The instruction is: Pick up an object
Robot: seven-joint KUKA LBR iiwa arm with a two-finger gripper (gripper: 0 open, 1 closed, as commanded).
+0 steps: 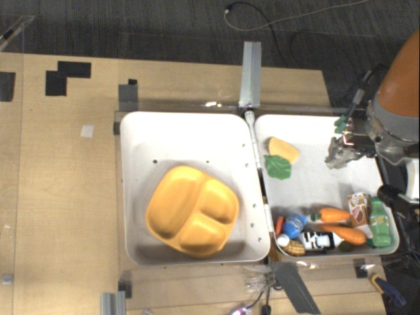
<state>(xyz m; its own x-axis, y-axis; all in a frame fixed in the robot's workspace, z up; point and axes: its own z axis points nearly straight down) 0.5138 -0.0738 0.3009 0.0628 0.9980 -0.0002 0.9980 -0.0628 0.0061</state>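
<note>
Wooden bench, two white bins side by side, dark carpet beyond. Gripper (pixel 339 151) over right bin (pixel 315 189), far-right part, above bare floor; can't tell its state, nothing seen held. Nearest candidates: yellow piece (pixel 283 148) and green piece (pixel 278 168) to its left, far side. Carrots (pixel 341 225), bottle (pixel 321 240), cartons heaped along near edge. Yellow sectioned plate (pixel 191 209) in left bin (pixel 141 149). Pick not yet made; approach, grasp, lift all left.

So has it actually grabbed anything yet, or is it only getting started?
Nothing looks picked up yet. The gripper hangs over the right bin, with no object seen between its fingers. The toys lie in the bin: a yellow piece, a green piece, two carrots and others along the near edge. The grab itself is left.
</note>
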